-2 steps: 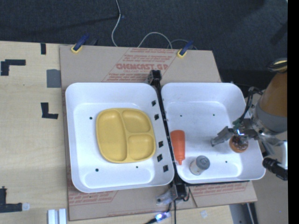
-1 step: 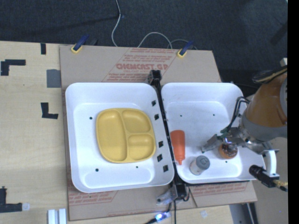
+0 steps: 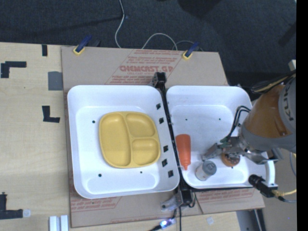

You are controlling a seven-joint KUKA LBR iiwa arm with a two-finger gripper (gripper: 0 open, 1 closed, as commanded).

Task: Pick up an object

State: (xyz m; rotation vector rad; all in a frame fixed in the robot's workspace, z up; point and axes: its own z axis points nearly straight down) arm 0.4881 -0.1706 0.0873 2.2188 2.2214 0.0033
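Note:
My gripper (image 3: 222,151) is down in the right bin (image 3: 207,97), near its front right corner, with the orange-banded arm (image 3: 269,117) reaching in from the right. A small brown round object (image 3: 230,160) lies directly beneath the gripper, touching or almost touching it. Just to its left, by the bin's front wall, sits a small grey round object (image 3: 208,169). An orange-red bottle-shaped object (image 3: 183,150) lies lengthwise along the bin's left wall, apart from the gripper. Nothing is visibly held.
The left bin (image 3: 82,105) holds a yellow divided plate (image 3: 129,139) at its middle. Black clips (image 3: 166,148) run along the divider between the bins. Cables (image 3: 154,37) lie on the cardboard behind the bins.

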